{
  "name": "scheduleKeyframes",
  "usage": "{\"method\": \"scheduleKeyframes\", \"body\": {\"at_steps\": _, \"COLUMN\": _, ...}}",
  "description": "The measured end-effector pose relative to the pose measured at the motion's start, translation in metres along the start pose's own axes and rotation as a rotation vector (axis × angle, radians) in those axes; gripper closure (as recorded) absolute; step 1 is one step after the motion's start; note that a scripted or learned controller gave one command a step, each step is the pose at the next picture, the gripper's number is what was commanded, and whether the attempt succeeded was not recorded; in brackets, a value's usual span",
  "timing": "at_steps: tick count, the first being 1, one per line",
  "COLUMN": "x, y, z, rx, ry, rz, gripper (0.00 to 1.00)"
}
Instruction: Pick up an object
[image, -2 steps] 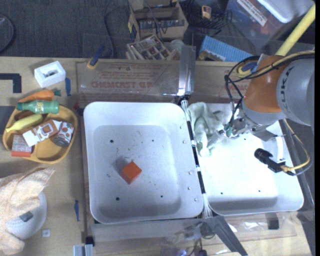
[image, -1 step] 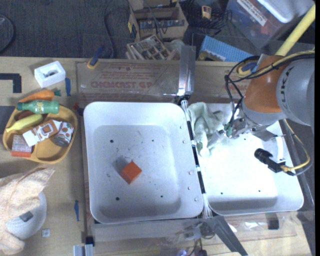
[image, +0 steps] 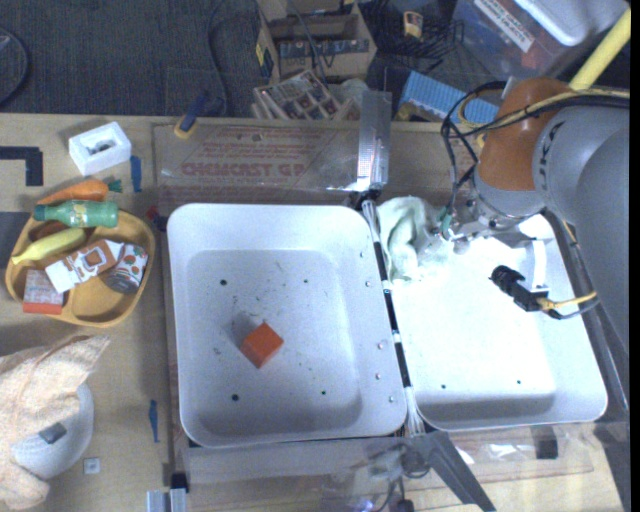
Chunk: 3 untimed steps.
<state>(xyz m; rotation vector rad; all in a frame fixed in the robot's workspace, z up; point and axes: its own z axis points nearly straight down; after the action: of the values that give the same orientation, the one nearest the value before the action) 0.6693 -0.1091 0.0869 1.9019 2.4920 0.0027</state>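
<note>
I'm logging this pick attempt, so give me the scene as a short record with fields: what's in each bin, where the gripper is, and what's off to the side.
left bin: one orange block, lying near the middle
right bin: pale green cloth, bunched in the far-left corner
gripper: over the right bin's far end, beside the cloth
grasp: cannot tell
beside the bins: yellow bowl of toy food, at the view's left

On the worktop (image: 120, 400) left of the bins we see a yellow bowl (image: 95, 312) holding a banana (image: 45, 245), a green bottle (image: 78, 213), a carrot (image: 78, 190) and small printed packets (image: 100, 262). Behind it sits a small white box (image: 100, 147). Near the front left corner lies a peach cloth (image: 45, 385), with a white cap-like object (image: 55, 440) just beside it.
</note>
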Motion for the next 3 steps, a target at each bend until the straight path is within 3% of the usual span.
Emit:
{"method": "scheduleKeyframes", "body": {"at_steps": 1, "x": 0.0011, "y": 0.0011, "z": -0.0071, "rx": 0.001, "ry": 0.001, "rz": -0.003, "gripper": 1.00}}
{"method": "scheduleKeyframes", "body": {"at_steps": 2, "x": 0.0046, "y": -0.0029, "z": -0.0046, "rx": 0.000, "ry": 0.001, "rz": -0.005, "gripper": 1.00}}
{"method": "scheduleKeyframes", "body": {"at_steps": 3, "x": 0.0045, "y": -0.0028, "z": -0.0049, "rx": 0.000, "ry": 0.001, "rz": -0.006, "gripper": 0.00}}
